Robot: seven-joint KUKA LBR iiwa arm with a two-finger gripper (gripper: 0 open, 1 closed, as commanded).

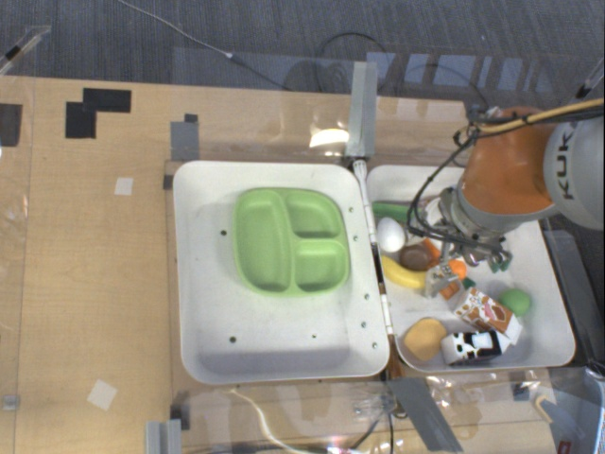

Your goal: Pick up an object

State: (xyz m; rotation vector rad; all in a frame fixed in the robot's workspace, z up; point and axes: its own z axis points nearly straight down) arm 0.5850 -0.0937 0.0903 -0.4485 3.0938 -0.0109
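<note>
My gripper (452, 269) reaches down into the right bin (558, 334), under the grey wrist and orange band. It sits among a small orange piece (432, 250), a brown rounded item (413, 256) and a yellow banana (405, 275). A white egg (389, 235) lies just left of it. In front of it are a printed carton (484, 309), a green ball (515, 301), a black-and-white toy (470, 346) and a tan round item (424, 339). The arm hides the bin's far part.
The left bin (217, 348) holds a green divided plate (289, 241). A raised divider (373, 263) separates the two bins. Cables hang around the wrist near the right bin's back edge.
</note>
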